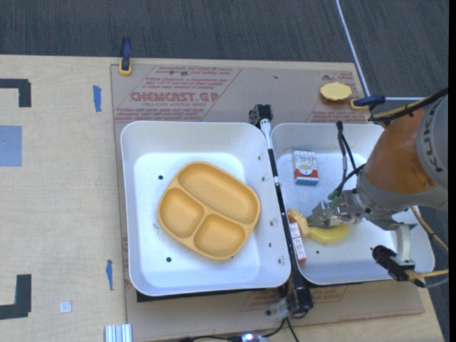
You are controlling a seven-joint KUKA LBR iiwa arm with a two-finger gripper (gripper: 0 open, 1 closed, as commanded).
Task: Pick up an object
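My gripper (329,214) is low in the right bin (356,262), right over a yellow banana (328,234) that lies near the bin's left side. Its fingers blur into the banana's top. A small white, blue and red box (306,167) lies further back in the same bin. Against the bin's left wall sits a slim red and white packet (296,242). The grey arm with its orange band (399,159) reaches in from the right.
The left bin (142,212) bears a yellow three-compartment plate (208,209). A yellow disc (335,91) and a blue clamp (367,102) sit on the board behind the right bin. Cables run along the divider between the bins.
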